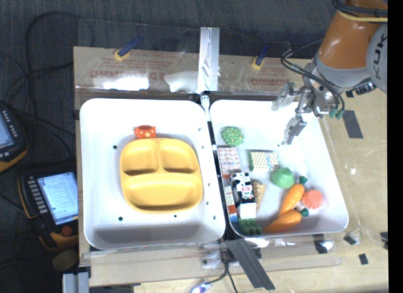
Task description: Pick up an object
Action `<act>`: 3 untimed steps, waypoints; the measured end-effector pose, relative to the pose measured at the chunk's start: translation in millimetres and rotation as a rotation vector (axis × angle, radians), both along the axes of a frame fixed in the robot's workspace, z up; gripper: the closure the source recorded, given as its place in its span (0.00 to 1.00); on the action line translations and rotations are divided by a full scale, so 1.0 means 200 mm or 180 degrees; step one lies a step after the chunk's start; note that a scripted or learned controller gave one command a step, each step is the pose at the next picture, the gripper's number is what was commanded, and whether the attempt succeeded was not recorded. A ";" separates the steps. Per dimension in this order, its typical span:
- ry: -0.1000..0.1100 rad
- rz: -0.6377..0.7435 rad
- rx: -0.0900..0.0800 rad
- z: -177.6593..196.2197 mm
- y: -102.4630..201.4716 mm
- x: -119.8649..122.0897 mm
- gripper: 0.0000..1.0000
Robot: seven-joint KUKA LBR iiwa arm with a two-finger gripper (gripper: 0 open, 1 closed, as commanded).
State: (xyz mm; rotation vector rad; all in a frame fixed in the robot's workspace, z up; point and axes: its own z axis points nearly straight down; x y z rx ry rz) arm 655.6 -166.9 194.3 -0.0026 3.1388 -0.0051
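The right bin holds several small toys: a green bumpy ball, two patterned boxes, a green pepper, two carrots, an orange-pink ball and a black-and-white block. My gripper hangs over the bin's far right part, above bare floor and apart from every toy. Its fingers are spread, and nothing is between them.
The left bin carries a yellow divided tray with a small red-orange piece at its far edge. A ridge separates the bins. Cables and a handheld pendant lie left of the bench.
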 end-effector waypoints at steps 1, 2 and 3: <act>-0.0026 0.0327 -0.0006 -0.52 0.03 -0.24 0.00; -0.0023 0.0493 -0.0007 -0.52 -0.15 -0.54 0.00; -0.0041 -0.0007 -0.0007 -0.52 -0.01 -0.67 0.00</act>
